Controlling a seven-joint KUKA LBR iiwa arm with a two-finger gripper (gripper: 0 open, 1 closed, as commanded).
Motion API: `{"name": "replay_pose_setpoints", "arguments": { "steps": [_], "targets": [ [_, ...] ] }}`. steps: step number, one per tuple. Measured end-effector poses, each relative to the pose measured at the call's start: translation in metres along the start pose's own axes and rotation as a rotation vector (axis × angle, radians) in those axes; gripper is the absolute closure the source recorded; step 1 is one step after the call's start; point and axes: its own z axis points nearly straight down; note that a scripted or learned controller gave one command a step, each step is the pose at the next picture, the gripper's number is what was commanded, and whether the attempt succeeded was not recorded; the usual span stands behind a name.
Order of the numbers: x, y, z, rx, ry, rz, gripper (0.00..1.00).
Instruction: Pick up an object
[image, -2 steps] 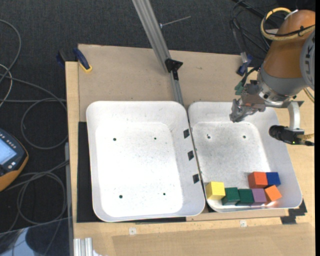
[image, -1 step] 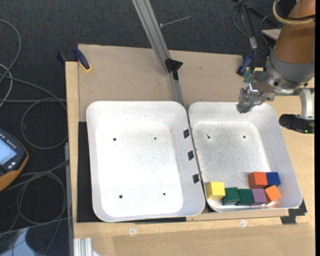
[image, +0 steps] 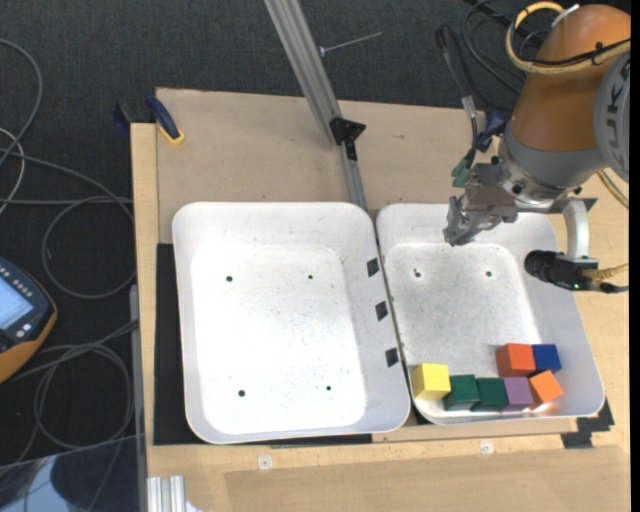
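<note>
Overhead, the hand (image: 460, 232) hangs at twelve o'clock of the right bin (image: 572, 322); whether it is apart or together, I cannot tell. Seven blocks (image: 490, 380) cluster along the bin's six o'clock rim, well apart from it.

This place is a robotics lab or test room, not a home. A plywood bench (image: 300, 140) stands on dark carpet (image: 60, 60) and carries two shallow white bins (image: 200, 230), and an industrial arm (image: 565, 90) with an orange band reaches over them. Loose black cables (image: 60, 210) lie across the floor, a metal pole (image: 315, 80) rises at a slant from the bench, and a handheld control pendant (image: 15, 310) lies at the left edge.
</note>
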Motion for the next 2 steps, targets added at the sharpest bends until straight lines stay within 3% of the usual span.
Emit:
{"name": "replay_pose_setpoints", "arguments": {
  "steps": [2],
  "targets": [
    [0.1, -0.029, 0.016, 0.0, 0.0, -0.002, 1.0]
  ]
}}
